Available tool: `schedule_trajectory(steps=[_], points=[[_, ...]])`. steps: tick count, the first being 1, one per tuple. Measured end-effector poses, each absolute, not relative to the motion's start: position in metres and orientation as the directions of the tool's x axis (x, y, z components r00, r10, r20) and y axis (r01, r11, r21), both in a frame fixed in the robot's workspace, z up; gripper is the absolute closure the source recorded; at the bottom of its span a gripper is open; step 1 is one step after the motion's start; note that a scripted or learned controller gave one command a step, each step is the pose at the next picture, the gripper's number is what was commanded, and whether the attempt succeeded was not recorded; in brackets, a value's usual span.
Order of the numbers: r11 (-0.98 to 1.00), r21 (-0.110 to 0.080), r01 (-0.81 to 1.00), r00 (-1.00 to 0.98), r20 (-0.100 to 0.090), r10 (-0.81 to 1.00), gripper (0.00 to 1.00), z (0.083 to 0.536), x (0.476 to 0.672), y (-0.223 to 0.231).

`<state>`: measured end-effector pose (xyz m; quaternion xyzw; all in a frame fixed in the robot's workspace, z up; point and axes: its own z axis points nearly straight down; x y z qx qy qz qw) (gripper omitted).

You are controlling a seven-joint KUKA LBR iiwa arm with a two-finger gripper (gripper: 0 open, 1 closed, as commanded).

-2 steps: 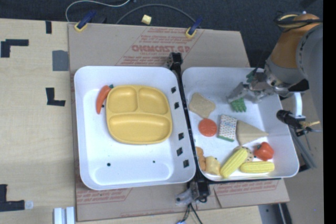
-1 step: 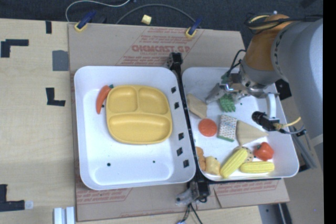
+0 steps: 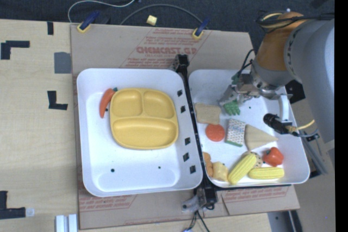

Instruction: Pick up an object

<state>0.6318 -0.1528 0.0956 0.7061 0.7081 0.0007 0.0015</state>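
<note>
My gripper (image 3: 232, 99) hangs low over the upper middle of the right bin (image 3: 209, 77), reaching in from the right. A small green toy (image 3: 232, 109) lies right at its tip, touching or nearly touching it; whether it is held is unclear. Around it in this bin lie a tan bread slice (image 3: 207, 113), a red tomato (image 3: 215, 132), a checkered block (image 3: 235, 132) and a cream wedge (image 3: 260, 138). Two yellow corn cobs (image 3: 243, 167) (image 3: 266, 173) and a red-orange fruit (image 3: 273, 156) lie along the near edge.
The left bin (image 3: 92, 165) holds a yellow divided plate (image 3: 144, 118) and an orange carrot (image 3: 106, 101) by its left wall. Small orange and pale pieces (image 3: 216, 167) sit in the right bin's near left corner. The grey arm (image 3: 304, 57) covers the bin's right side.
</note>
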Motion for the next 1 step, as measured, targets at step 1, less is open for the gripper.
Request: schedule_trajectory(steps=[1], points=[[0.007,0.0,1.0,-0.007,0.003,1.0,1.0,0.1882,0.5847,-0.0666]])
